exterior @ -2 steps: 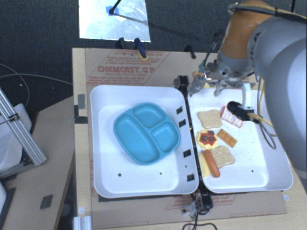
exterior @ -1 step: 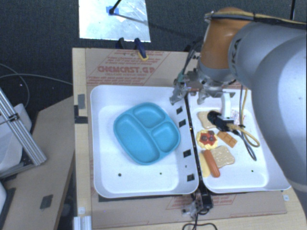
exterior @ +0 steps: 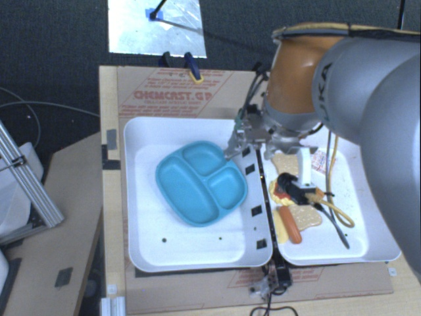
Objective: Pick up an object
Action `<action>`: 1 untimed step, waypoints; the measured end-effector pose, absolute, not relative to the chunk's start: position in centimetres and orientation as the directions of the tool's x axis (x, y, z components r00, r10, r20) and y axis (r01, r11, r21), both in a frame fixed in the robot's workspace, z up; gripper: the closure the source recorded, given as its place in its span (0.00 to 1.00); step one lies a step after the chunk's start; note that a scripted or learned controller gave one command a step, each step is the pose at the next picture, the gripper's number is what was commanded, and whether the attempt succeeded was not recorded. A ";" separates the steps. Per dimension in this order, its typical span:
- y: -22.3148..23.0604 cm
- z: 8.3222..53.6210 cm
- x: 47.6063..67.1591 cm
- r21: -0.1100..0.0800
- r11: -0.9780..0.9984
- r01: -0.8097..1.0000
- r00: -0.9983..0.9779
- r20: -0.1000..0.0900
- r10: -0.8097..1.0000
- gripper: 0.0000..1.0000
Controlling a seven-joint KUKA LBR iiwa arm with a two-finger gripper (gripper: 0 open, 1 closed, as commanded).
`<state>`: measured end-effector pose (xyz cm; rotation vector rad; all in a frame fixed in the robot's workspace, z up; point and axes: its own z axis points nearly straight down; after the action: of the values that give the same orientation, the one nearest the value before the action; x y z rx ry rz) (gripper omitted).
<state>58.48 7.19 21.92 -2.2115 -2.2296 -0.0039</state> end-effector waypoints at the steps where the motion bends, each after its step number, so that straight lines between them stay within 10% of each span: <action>1: 8.2 20.8 61.5 0.003 0.005 1.000 -0.005 0.001 1.000 0.00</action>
<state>61.50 8.21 20.77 -2.2167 -2.2287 -0.0043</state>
